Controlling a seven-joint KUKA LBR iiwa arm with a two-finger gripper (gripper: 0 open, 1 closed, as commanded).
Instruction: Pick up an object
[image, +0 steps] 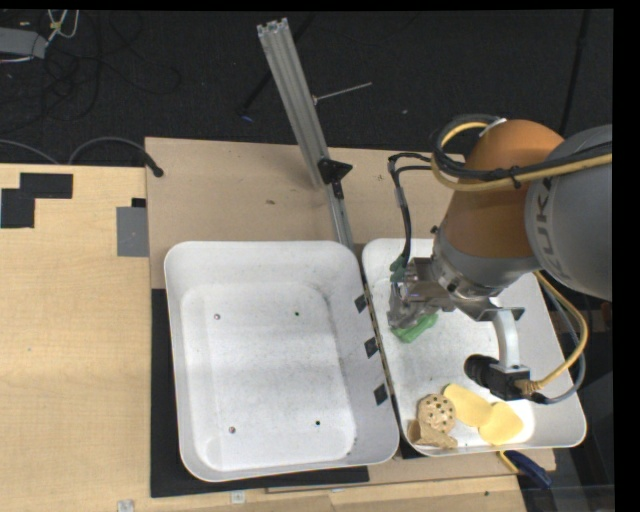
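Two shallow white bins are set side by side on a wooden bench (70, 330). The left bin (190, 270) is seen with a few small dark dots on its floor. The right bin (560, 425) is partly covered. A metal rail (300, 110) (slanted) is seen behind them, and dark cables (60, 150) are strewn across the floor.

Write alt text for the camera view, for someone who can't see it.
The arm's gripper is low in the right bin, at a green object near its left wall. Yellow pieces and a tan perforated object lie at that bin's front edge, beside the left bin.
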